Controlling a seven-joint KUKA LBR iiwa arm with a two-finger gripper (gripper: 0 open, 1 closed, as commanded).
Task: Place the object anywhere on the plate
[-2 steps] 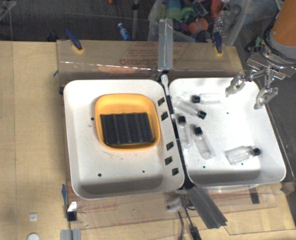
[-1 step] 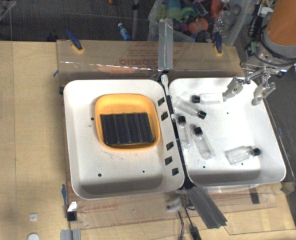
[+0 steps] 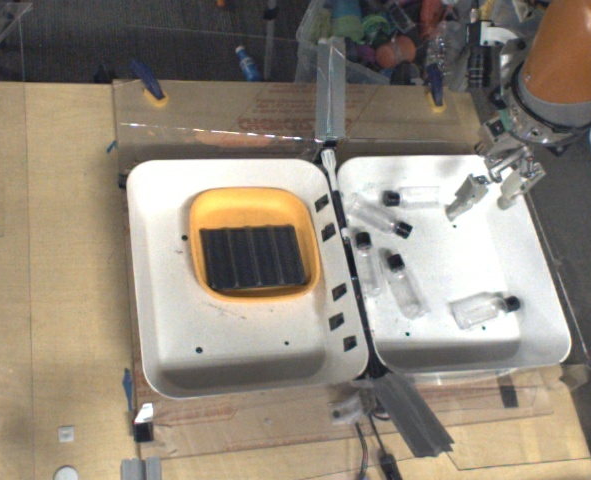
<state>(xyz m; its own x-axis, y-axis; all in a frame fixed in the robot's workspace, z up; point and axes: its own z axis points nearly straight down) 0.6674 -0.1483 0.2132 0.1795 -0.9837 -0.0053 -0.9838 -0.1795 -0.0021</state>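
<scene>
A yellow-orange plate (image 3: 203, 211) sits in the left bin (image 3: 155, 308). A black ridged rectangular object (image 3: 252, 258) lies flat on the plate and covers most of its middle. My gripper (image 3: 490, 190) hangs over the upper right part of the right bin (image 3: 535, 268), open, with nothing between its fingers (image 3: 465, 197). It is far to the right of the plate and apart from everything in the bin.
Several clear small bottles with black caps lie in the right bin, among them one near the divider (image 3: 380, 220), one lower (image 3: 405, 286) and one at the front right (image 3: 478, 311). A raised divider (image 3: 340, 268) separates the bins. Coloured clutter (image 3: 385, 8) sits behind the bench.
</scene>
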